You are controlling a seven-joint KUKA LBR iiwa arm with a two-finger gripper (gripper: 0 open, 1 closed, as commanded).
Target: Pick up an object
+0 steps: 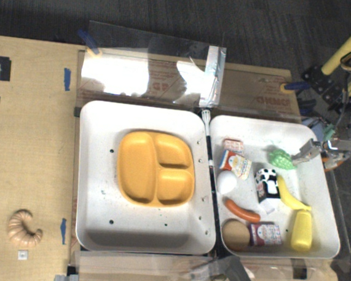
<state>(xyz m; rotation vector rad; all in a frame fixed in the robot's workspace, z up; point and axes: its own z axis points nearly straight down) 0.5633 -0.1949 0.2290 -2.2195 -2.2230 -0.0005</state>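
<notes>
Camera view shows you the gripper (304,153) at the right bin's (333,232) far right edge, fingers unclear, with the green toy (279,158) lying just to its left.

Two bins sit side by side on a table (27,73). The left bin (93,160) holds a divided plate (156,168) at its middle. The right bin (324,200) holds a cluster of small toy foods, among them a banana (290,197), a hot dog (243,210) and an egg (226,183). A croissant (24,228) lies on the table, well left of both bins.
</notes>
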